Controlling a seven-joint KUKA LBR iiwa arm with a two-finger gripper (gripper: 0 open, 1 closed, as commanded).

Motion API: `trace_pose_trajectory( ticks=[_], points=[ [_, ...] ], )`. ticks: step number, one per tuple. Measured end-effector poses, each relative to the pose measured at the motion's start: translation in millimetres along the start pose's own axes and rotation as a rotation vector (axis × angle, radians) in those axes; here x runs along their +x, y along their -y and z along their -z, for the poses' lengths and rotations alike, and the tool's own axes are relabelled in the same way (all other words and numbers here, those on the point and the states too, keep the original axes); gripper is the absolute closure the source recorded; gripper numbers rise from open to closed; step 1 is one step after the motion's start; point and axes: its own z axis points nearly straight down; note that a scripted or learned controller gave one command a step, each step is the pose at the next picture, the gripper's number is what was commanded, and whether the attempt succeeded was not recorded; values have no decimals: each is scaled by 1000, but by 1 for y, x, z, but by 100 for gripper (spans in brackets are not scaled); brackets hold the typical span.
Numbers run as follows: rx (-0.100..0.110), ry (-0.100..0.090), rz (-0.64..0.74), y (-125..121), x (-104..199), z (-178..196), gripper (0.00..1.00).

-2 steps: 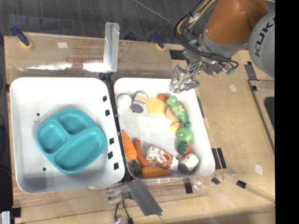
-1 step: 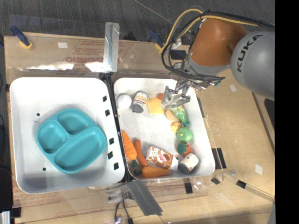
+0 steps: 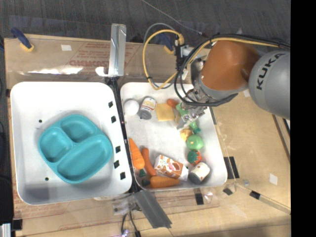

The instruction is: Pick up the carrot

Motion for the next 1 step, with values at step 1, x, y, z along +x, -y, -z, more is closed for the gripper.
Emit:
trace_pose_trajectory(
  ticks=[1],
  points=[
    [4, -3, 445, 32, 1, 39, 100]
  ],
)
